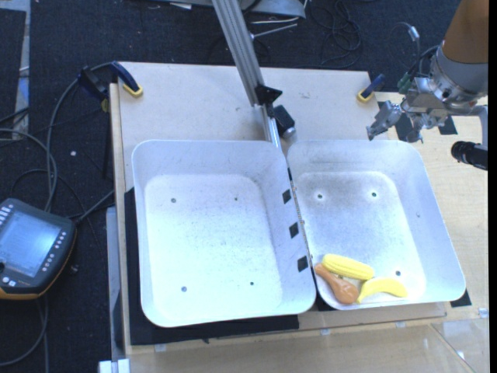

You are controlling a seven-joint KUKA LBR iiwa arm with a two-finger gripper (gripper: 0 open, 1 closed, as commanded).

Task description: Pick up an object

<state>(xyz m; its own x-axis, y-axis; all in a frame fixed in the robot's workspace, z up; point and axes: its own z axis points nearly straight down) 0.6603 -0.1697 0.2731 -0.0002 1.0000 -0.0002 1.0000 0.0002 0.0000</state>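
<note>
Three small objects lie at the near edge of the right bin (423, 208): a yellow corn cob (347, 266), an orange carrot-like piece (337, 284) just below it, and a yellow banana (384, 287) to their right. My gripper (396, 124) hangs above the far right corner of that bin, well away from the objects. Its two fingers are spread apart with nothing between them.
The left bin (155, 169) adjoins the right one along a shared wall with black clips. A slanted aluminium rail (245, 49) rises from behind the bins. Yellow clamps sit at the board's back corners, and a teach pendant (31, 247) lies left of the bench.
</note>
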